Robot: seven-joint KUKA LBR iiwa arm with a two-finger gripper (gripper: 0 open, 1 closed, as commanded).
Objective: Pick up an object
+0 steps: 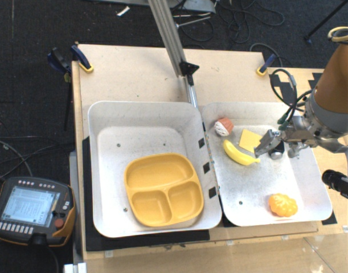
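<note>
While the arm (333,90) reaches in from the right, the gripper (269,147) sits low over the right bin (310,209), fingers near the yellow block (250,139) & just right of the banana (240,153); whether the jaws are apart or together, can't tell. Nothing visibly between them. Small red-white ball (222,127) lies up-left of the banana, near the bin's left wall. Orange lumpy fruit (283,205) sits toward the front, well apart. Left bin (105,124) holds a yellow 3-compartment tray (162,187).
</note>
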